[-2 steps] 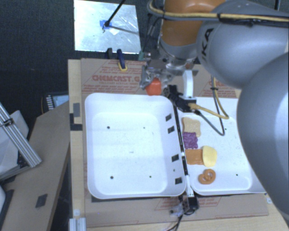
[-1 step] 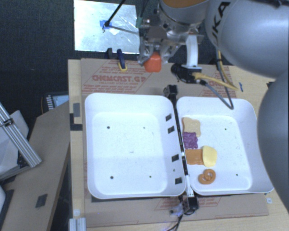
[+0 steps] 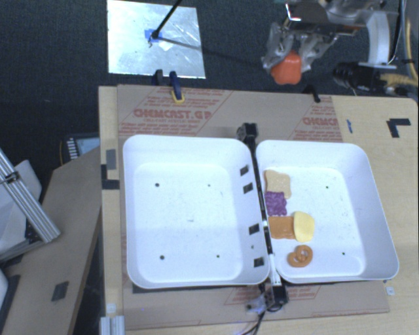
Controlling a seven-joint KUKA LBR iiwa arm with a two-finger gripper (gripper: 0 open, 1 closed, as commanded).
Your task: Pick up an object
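One object is already up in the air, folks: an orange-red rounded object (image 3: pixel 287 69), possibly a toy tomato or pepper though the view is too soft to say, is sitting between the fingers of the claw (image 3: pixel 288 62), and the claw is clenching on it from both sides. The claw is hanging high above the back edge of the worktop (image 3: pixel 196 111), beyond the bins, with the grey arm (image 3: pixel 340 13) reaching in behind it.

Well below and toward the camera from the claw, the right bin (image 3: pixel 353 196) is holding the rest of the pieces, all clustered along its inner wall. Nearest the claw is lying a tan slice of toy bread (image 3: pixel 277 180); just past it a purple bumpy piece (image 3: pixel 275 203), perhaps grapes; then an orange-brown block (image 3: pixel 281 227) touching a pale yellow piece (image 3: pixel 303 226) that looks like cheese; and farthest from the claw a small brown ring (image 3: pixel 300 256), like a pretzel or doughnut. Down and off to the claw's far side, the left bin (image 3: pixel 183 216) is showing bare white floor.

As for progress, I am judging the pick itself as essentially done: the object is clear of both bins and is riding in the grip. What is remaining, if anything, is keeping that hold secure, since the rounded shape is looking like one that could slip.
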